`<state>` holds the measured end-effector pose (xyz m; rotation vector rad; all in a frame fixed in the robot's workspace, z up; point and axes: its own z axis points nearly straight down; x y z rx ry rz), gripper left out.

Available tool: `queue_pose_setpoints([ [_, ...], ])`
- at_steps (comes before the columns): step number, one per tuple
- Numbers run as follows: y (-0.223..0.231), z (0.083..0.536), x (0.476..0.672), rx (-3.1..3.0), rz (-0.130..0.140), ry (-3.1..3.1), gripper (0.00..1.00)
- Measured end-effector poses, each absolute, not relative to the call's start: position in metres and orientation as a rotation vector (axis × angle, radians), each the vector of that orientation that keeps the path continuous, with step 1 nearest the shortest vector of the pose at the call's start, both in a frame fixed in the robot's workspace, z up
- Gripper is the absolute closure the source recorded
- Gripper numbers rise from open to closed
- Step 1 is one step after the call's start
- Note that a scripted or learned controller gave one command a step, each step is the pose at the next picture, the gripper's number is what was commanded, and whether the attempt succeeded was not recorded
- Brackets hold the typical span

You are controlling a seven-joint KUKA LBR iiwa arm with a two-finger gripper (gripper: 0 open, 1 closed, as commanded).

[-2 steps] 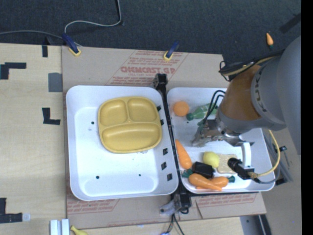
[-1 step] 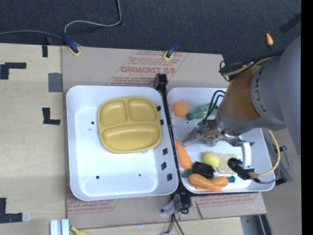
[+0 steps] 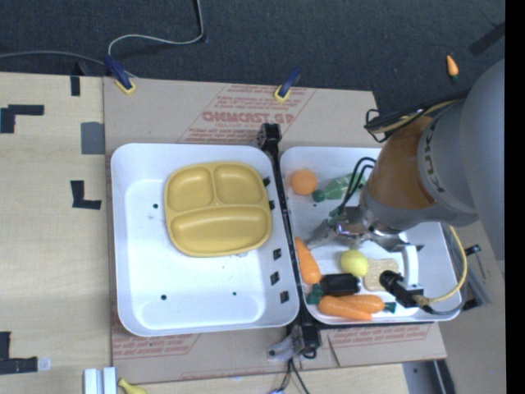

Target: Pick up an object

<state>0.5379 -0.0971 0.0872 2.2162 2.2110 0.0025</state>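
Brown cardboard (image 3: pixel 238 117) underlies two white bins: the left bin (image 3: pixel 135 245) carries a yellow divided plate (image 3: pixel 219 208); the right bin (image 3: pixel 447 310) holds an orange ball (image 3: pixel 303 181), a lemon (image 3: pixel 354 262), two carrots (image 3: pixel 308 263) (image 3: pixel 351 305) and a black piece (image 3: pixel 339 284). The gripper (image 3: pixel 349 226) hangs over the right bin, just above the lemon; whether it is wide, narrow or gripping anything cannot be told.

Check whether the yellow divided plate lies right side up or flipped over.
Right side up: the yellow divided plate in the left bin shows its three compartments and raised dividing ridges facing upward.
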Motion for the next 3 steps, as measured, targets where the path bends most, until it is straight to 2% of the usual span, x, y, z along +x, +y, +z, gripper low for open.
queue_pose_setpoints([
  [1, -0.096, 0.096, 0.538, 2.217, 0.003, 2.212, 1.00],
  [2, -0.096, 0.096, 0.538, 2.217, 0.003, 2.213, 0.00],
  [3, -0.095, 0.086, 0.647, 2.220, 0.000, 2.222, 0.00],
])
